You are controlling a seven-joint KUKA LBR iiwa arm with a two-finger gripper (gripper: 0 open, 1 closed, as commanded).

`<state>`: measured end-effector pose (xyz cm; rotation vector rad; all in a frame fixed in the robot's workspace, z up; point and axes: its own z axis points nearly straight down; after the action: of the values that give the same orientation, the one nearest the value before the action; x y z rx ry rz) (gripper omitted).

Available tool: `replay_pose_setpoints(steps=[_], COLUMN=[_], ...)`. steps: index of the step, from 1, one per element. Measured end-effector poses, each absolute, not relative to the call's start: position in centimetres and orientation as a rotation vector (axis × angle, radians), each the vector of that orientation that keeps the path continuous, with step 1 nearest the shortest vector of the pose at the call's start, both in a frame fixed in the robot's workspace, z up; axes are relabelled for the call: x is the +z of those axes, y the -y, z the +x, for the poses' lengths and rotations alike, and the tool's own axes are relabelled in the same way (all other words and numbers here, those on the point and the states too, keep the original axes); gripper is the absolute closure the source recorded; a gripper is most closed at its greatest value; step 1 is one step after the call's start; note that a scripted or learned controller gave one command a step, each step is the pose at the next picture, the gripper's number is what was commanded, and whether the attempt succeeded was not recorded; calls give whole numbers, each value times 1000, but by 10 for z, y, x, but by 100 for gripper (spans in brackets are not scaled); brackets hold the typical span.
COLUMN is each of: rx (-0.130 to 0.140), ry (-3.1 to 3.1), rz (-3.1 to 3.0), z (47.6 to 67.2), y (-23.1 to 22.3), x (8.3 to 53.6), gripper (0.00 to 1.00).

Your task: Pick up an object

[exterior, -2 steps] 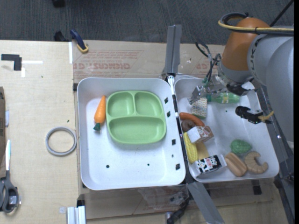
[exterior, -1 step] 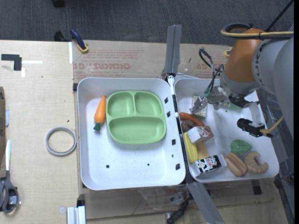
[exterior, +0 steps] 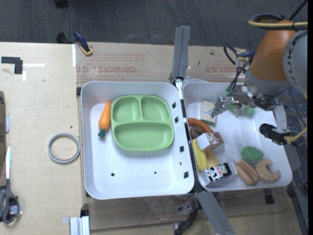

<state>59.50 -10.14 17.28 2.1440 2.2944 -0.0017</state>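
Observation:
My gripper (exterior: 221, 105) hangs low over the back of the right bin (exterior: 274, 182), just right of a small dotted pale-green packet (exterior: 207, 111) and close to it. In front of them lie an orange-red carrot-like piece (exterior: 199, 123), a brown-and-white box (exterior: 210, 141), a yellow corn cob (exterior: 199, 155) and a cow-patterned carton (exterior: 218, 173). A green leafy piece (exterior: 252, 153), a bread roll (exterior: 246, 173) and a croissant (exterior: 268, 170) sit at the bin's front right. Nothing shows held in the gripper.
The left bin (exterior: 93, 175) holds a green divided plate (exterior: 143, 122) and an orange toy carrot (exterior: 104, 116). A metal divider (exterior: 181, 53) runs between the bins. On the bench at left lie a grey ring (exterior: 64, 148) and scissors (exterior: 9, 199).

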Motion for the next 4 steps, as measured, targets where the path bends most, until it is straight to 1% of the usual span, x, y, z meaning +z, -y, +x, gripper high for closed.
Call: replay_pose_setpoints(steps=[1, 2, 3, 4], rx=[8, 0, -1, -1], ry=[-2475, -2634, -2763, -2530], rz=[1917, 1708, 1487, 1860], z=[609, 606, 659, 659], y=[104, 102, 103, 101], x=[99, 119, 112, 93], gripper=[0, 0, 0, 0])
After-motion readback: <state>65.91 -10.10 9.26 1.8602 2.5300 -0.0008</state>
